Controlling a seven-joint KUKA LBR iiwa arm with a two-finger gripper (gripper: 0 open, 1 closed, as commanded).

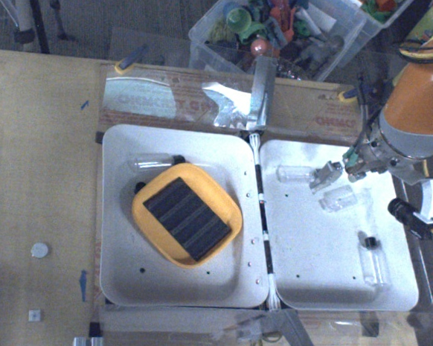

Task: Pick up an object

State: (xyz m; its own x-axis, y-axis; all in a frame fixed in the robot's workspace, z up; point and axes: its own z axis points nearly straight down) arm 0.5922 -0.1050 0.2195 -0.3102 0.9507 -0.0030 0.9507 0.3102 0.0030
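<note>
I see two white bins. The left bin (116, 220) holds one yellow pad with a dark middle (186, 214) and one clear tube (158, 160). The right bin (321, 266) holds three clear tubes: one by my gripper (327, 175), one (339, 198) just below it, one (372, 259) lower right. I cannot tell how my jaws stand. A box of toys (288, 25) sits behind the bins.
</note>
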